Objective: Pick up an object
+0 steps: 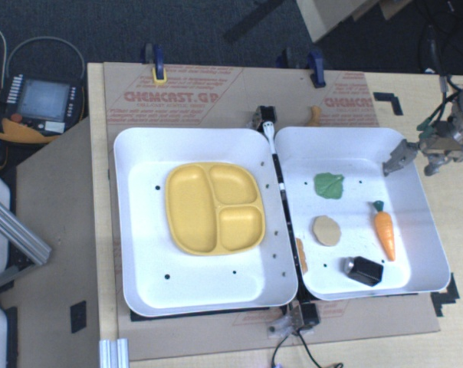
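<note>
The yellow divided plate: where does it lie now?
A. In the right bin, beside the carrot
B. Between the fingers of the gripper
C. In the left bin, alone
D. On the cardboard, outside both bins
C. The yellow divided plate lies flat in the left bin with nothing else beside it, while the carrot is in the right bin.

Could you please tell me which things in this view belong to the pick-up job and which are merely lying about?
For the job: gripper at the right bin's far right rim; pickable things in that bin: carrot, green leaf, tan round piece, black block.

Lying about: yellow divided plate in the left bin; teach pendant; blue clamps.
</note>
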`<act>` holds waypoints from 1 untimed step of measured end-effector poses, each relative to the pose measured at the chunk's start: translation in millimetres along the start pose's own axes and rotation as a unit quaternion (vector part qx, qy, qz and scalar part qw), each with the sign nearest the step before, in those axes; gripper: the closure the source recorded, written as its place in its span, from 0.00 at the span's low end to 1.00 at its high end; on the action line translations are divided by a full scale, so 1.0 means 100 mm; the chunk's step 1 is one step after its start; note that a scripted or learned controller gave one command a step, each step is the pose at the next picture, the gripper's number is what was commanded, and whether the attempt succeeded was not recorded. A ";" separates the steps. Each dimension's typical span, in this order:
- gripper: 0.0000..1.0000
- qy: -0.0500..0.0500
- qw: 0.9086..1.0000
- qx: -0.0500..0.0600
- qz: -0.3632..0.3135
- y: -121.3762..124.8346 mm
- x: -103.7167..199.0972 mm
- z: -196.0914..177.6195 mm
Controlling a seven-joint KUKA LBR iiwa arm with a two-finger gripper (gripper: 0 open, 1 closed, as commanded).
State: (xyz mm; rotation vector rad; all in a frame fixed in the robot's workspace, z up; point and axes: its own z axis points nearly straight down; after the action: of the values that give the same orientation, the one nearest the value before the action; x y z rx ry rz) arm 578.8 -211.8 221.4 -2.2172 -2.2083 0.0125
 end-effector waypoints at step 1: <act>0.00 -0.002 1.000 -0.007 -0.002 0.03 0.01 -0.09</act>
State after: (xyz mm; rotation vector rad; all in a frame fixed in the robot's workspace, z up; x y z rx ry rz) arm 581.8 -210.9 230.0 -2.2216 -2.2218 0.0005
